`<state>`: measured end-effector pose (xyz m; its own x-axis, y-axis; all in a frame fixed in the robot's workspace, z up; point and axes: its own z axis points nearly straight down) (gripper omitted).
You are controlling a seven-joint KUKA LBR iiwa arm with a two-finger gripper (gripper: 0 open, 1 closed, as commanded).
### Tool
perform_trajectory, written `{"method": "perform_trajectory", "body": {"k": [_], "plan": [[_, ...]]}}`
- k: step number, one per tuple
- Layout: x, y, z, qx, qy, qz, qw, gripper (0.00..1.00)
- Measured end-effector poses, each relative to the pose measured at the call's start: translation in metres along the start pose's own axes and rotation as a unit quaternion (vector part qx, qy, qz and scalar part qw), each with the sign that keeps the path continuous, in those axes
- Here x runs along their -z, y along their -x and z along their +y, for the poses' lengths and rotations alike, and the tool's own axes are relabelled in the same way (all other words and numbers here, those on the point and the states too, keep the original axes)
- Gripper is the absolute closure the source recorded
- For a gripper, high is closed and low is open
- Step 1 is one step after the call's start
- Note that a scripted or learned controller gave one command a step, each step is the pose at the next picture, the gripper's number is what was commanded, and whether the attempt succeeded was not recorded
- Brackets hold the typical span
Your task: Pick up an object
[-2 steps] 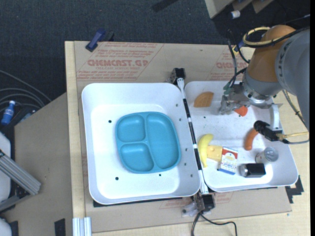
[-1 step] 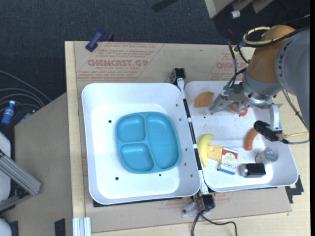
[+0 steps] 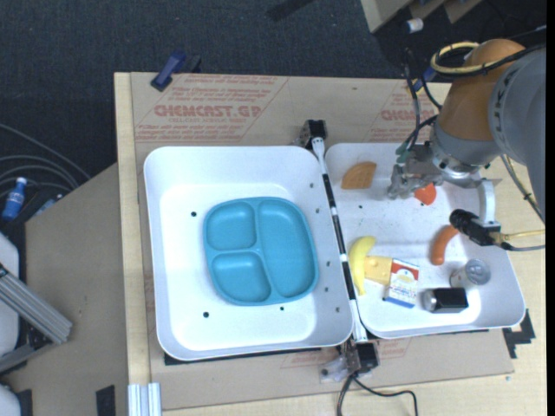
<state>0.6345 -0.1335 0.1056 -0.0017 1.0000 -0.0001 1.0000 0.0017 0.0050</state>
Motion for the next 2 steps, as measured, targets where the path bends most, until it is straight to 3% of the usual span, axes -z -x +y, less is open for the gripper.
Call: {"method": "perform_trajectory", "body": {"k": [1,2], "plan": [[0.0,0.0,0.0,0.0,0.0,0.0,1.0,0.0],[-0.021,0.03,0.032,-0.001,-0.002,0.0,1.0,0.0]]}}
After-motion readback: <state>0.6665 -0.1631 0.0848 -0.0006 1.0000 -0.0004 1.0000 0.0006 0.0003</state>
